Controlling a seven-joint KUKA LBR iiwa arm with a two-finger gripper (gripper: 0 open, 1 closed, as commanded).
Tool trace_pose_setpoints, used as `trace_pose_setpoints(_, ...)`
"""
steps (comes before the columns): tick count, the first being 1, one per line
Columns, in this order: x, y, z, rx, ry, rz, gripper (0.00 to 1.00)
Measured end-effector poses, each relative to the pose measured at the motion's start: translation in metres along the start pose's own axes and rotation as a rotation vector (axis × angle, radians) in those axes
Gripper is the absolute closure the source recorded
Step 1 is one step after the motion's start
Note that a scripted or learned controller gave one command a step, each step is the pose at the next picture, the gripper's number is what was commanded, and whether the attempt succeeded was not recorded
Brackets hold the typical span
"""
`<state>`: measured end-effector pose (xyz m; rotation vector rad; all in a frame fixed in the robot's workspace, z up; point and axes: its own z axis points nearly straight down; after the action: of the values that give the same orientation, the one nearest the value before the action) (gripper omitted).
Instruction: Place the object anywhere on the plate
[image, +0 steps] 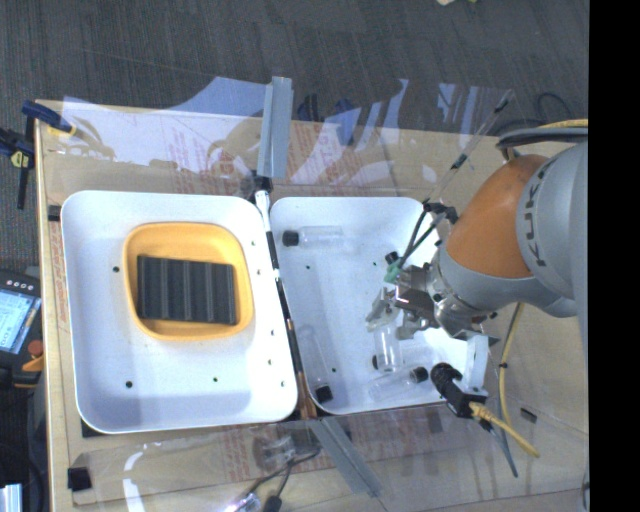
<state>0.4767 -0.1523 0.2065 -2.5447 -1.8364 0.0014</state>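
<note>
Clear vial, upright in bin

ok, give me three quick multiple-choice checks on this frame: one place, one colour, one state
1. The plate sits in:
A. the left bin
B. the right bin
C. the bench outside the bins

2. The band on the arm is:
A. blue
B. green
C. orange

3. The black-capped clear tube at the right bin's far side is:
A. standing upright
B. lying flat
C. resting on the plate

Key: 1 A, the plate's yellow rim lies inside the left bin's walls. 2 C, orange shows beside the grey shell. 3 B, its length runs along the bin floor.
</note>
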Motion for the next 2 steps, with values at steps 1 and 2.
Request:
trace_pose_setpoints(1,0.058,0.026,-0.051,0.001,-0.001,-0.041,1.00)
trace_pose_setpoints(2,0.092,0.057,-0.018,0.001,-0.001,-0.247,1.00)
